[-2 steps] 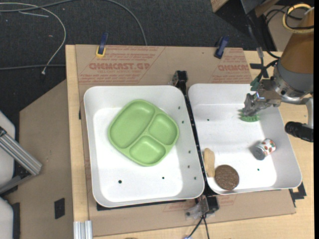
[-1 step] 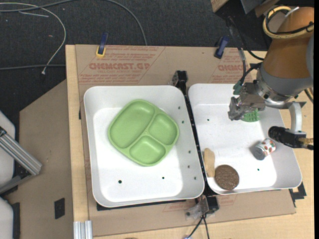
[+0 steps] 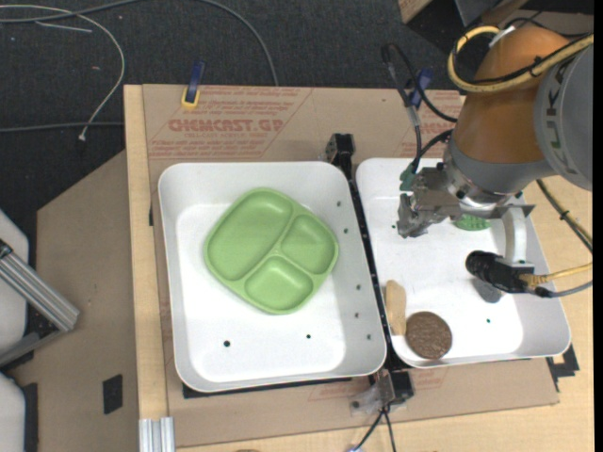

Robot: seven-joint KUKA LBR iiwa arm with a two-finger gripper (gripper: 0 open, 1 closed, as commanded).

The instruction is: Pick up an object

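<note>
Over the right bin's (image 3: 556,332) far-left part my claw (image 3: 413,224) hangs low, though whether it is open, or has hold of anything, I cannot tell. A green object (image 3: 468,221) peeks out beside my wrist; a brown disc (image 3: 428,334) and tan stick (image 3: 396,306) lie by the near-left corner. I judge I'm reaching to grasp; next comes closing and lifting.

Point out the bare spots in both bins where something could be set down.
Left bin: bare floor all around the green plate, widest along the near edge. Right bin: a bare patch in the middle, between the hand and the brown disc. Crowded: the far end under the arm.
</note>
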